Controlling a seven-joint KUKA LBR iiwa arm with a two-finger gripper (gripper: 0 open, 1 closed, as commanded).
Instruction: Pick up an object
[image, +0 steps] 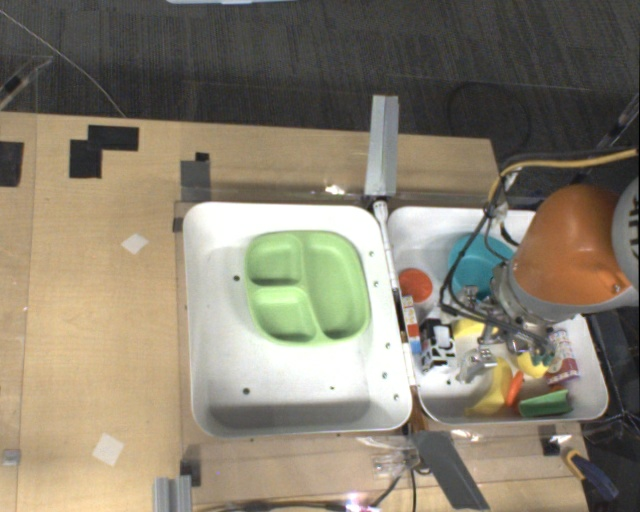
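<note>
The right bin (432, 232) holds a pile of small objects. Among them are a teal cup (472, 268), a red-orange ball (415, 285), a black and white item (437, 345), a yellow piece (490, 400), an orange stick (516, 388) and a green block (545, 403). My gripper (487, 357) hangs low over the middle of this pile, just above the yellow and orange pieces. The orange band of the arm (568, 245) covers the bin's right part and hides what lies under it.
The left bin (215, 330) holds a green divided plate (305, 285). A metal post (382, 145) stands at the far end of the rim between the bins. Cables (560, 160) run along the arm at the right. Wooden bench surface (90, 300) spreads to the left.
</note>
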